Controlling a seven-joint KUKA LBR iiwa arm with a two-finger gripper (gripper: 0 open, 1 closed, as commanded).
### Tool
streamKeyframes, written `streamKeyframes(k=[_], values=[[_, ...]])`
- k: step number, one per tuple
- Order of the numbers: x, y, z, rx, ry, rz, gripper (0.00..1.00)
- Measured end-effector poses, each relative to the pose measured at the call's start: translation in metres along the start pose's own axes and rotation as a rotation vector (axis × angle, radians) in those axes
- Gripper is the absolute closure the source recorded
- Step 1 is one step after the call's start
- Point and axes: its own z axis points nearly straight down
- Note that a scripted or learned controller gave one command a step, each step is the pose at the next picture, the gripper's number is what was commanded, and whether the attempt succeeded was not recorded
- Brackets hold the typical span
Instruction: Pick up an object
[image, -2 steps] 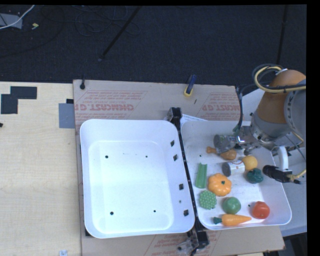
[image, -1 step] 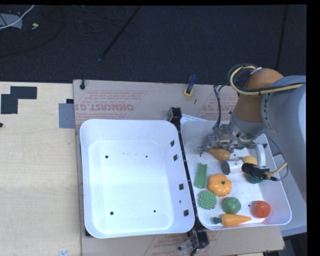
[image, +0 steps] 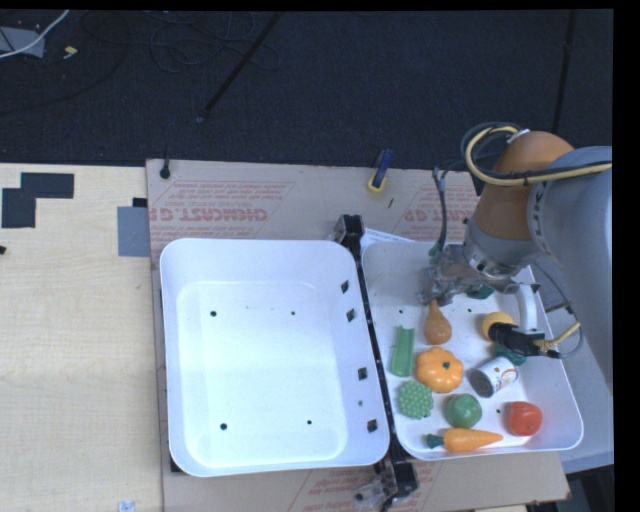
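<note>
In the right bin (image: 570, 420), the fingers (image: 436, 296) sit just above the pear (image: 437, 326); their spread cannot be told.

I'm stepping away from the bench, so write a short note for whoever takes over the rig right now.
Gripper: low over the right bin, just above the tan pear-shaped piece; nothing visibly held.
Things: all in the right bin. Green stick, orange pumpkin, bumpy green piece, green ball, carrot, red tomato, small can, yellow piece.
Done: arm is positioned in the bin.
Left: grasp and lift one object.
</note>
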Motion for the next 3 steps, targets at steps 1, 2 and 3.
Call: streamKeyframes(k=[1,2,3], values=[[0.033,-0.105,-0.071,-0.002,0.001,0.004,1.0],[0.099,-0.039,-0.092,-0.012,0.0,-0.007,1.0],[0.14,-0.017,-0.119,-0.011,-0.006,-0.002,1.0]])
